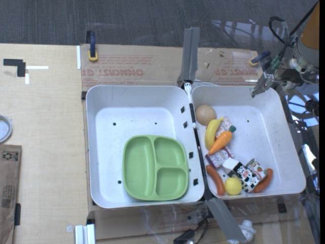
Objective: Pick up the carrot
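Green divided plate in left bin. In right bin, near its left wall: carrot, tilted, touching banana, egg behind, packets and sausage in front. Gripper above far right corner; fingers' spread impossible to tell.

Left of my gripper, a pale wooden tabletop stretches away. Behind it lies dark grey carpet. Cardboard is clamped under the bins.

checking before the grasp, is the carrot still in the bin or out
In: the carrot lies in the right bin, against the banana.
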`<state>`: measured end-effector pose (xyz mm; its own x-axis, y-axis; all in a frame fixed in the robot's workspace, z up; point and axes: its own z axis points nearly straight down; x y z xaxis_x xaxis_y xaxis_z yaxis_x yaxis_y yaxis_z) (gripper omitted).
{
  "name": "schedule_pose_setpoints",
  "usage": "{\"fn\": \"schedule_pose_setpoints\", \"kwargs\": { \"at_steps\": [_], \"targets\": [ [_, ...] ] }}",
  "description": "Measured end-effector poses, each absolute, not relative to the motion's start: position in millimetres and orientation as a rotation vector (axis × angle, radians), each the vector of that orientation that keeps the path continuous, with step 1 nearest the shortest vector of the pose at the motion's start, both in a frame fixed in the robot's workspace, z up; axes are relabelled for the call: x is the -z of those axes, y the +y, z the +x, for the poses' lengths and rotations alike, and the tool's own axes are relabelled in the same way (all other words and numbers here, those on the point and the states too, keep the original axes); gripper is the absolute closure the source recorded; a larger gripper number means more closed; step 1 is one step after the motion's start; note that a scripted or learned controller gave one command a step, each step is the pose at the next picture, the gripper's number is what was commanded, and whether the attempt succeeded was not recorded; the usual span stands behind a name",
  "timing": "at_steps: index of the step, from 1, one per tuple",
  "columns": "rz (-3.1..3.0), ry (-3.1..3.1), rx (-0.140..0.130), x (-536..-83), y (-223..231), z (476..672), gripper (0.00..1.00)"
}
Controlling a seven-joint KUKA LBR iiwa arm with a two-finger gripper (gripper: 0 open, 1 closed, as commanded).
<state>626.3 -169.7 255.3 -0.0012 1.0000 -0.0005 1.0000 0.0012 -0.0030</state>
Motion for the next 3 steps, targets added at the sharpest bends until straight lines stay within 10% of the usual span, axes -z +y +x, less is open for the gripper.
{"fn": "schedule_pose_setpoints", "kwargs": {
  "at_steps": [1, 2, 3],
  "targets": [
    [-2.128, -2.308, -0.004, -157, -118, 616.0, 0.00],
    [-1.840, -2.545, -0.001, -91, -110, 565.5, 0.00],
    [-1.845, -2.543, 0.000, -101, -111, 566.1, 1.00]
  ]
}}
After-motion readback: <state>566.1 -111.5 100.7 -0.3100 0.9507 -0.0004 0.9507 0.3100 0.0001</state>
